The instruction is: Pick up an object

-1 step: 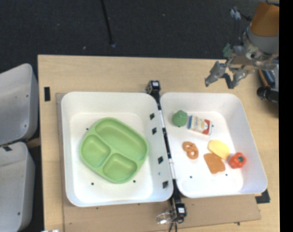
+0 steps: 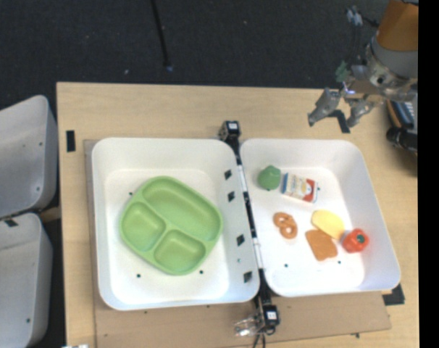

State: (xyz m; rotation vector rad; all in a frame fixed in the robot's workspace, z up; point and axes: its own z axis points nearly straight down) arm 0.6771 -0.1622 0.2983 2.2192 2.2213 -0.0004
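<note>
On the bench (image 2: 74,114), two white bins sit side by side, joined along a middle seam. At upper right the arm (image 2: 397,27) reaches in, its orange band above a grey wrist, and the gripper (image 2: 337,113) hangs over bare bench just beyond the right bin's far rim, pointing down and toward the left. Its two fingers (image 2: 322,112) are spread apart with nothing between them. Largest among the loose things is the green tray (image 2: 170,225), a three-compartment plate lying flat in the left bin (image 2: 103,281), its long axis running from upper left to lower right. Next, the right bin (image 2: 375,267) holds six small items, all well apart from the gripper. A white carton (image 2: 300,187) with red print lies on its side, long axis roughly left to right, just beside a green ball (image 2: 269,177) at its left. Below them a yellow piece (image 2: 328,222) lies tilted, its long axis from upper left to lower right, touching or nearly touching an orange-brown slice (image 2: 322,245) beneath it. A red tomato (image 2: 355,241) sits just right of that slice. Smallest, a pretzel (image 2: 285,225) lies flat left of the yellow piece, its long axis slanting from upper left to lower right.
</note>
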